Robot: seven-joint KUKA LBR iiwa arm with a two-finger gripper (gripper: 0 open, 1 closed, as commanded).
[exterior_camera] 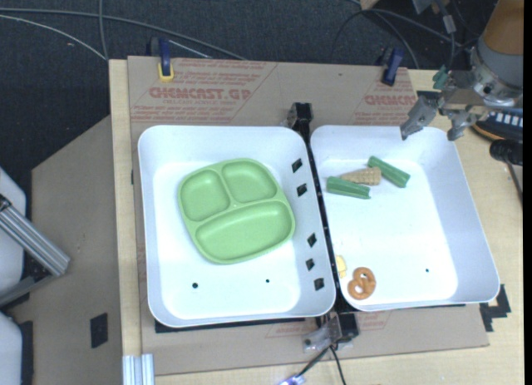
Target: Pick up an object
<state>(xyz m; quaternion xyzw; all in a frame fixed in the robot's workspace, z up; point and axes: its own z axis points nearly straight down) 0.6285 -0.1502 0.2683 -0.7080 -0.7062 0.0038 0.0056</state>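
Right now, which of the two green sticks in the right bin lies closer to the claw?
The upper-right green stick, right of the wafer cone, is closer to the claw. The other green stick lies lower-left, near the divider.

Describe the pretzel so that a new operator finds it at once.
Look in the right bin, at its near left corner, by the divider between the two bins. The pretzel lies there: a small brown twisted loop with holes, next to a tiny yellow piece. The green sticks lie up at the far end.
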